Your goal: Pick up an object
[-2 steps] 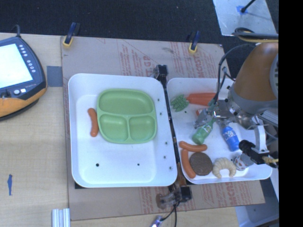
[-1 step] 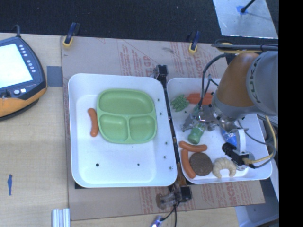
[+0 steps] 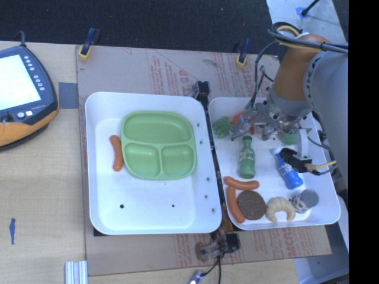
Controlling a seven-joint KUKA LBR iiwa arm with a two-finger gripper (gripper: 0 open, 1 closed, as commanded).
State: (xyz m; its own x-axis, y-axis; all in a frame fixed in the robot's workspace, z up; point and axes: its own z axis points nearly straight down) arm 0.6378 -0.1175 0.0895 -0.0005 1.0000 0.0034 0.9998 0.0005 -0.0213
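Cardboard-covered bench carries 2 white bins; your gripper (image 3: 256,126) hangs low over the right bin (image 3: 331,215), just above the green bottle (image 3: 247,157), probably lining up a grasp. Nothing sits between its prongs.

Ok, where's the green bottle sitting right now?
The green bottle lies in the right bin, near its middle, just below the gripper. A sausage lies right under its base, and the blue bottle is to its right.

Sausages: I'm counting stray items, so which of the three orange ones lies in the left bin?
The sausage beside the green tray's left edge. The other two sausages lie in the right bin by the brown patty.
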